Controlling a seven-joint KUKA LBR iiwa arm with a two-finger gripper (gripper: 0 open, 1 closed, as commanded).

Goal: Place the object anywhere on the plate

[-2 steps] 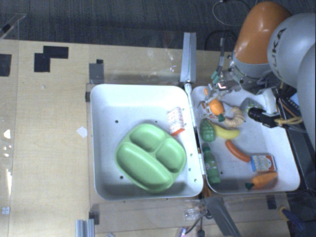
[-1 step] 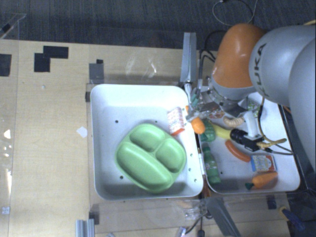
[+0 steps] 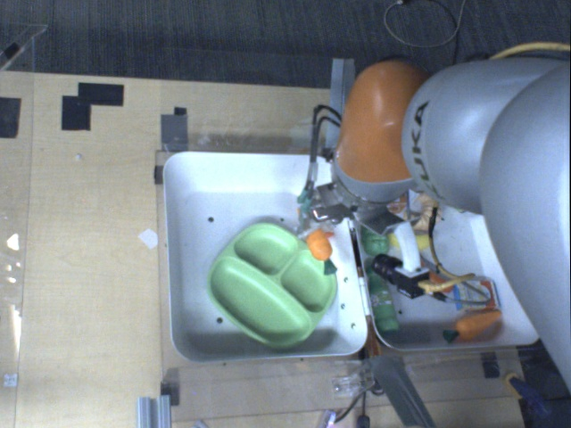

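Over the right edge of the left bin (image 3: pixel 183 239) the grey arm (image 3: pixel 482 123) reaches down, its orange band (image 3: pixel 379 123) sitting just above the wrist, and the gripper (image 3: pixel 314 219) hangs low beside the wall that the two bins share. A green plate (image 3: pixel 268 283) with three compartments lies tilted across the middle of that bin, nearer its front edge than its back. At the plate's right rim, touching it or very nearly so, sits a small orange object (image 3: pixel 318 244) with a bit of dark green at its lower side — it looks like a toy carrot, though it is small and partly under the gripper. Whether the fingers are spread or closed on it I cannot tell; the wrist hides them. The right bin (image 3: pixel 500 337) is mostly covered by the arm, but along its front edge an orange piece (image 3: pixel 475 325) shows, with some green things (image 3: pixel 384 306) against its left wall and a few thin coloured pieces — blurred — between them.
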